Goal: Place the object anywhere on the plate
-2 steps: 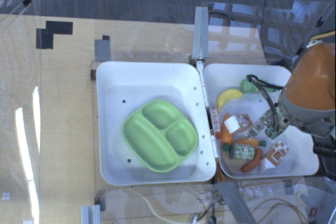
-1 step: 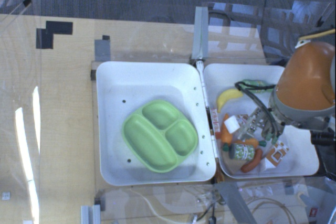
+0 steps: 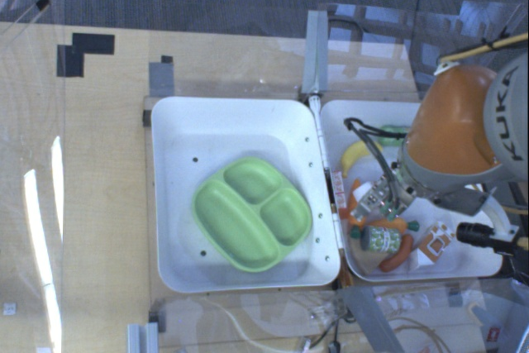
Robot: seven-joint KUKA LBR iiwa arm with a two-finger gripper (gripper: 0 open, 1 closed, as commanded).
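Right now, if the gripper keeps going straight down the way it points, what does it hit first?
Probably the small green-labelled bottle beside the orange carrot in the right bin; the gripper hangs just above them, though depth is unclear.

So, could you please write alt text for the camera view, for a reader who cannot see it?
A grey robot arm with an orange band reaches from the right into the right-hand shallow white bin, its gripper low among small toy food items. The left-hand white bin holds a light green three-compartment plastic plate.
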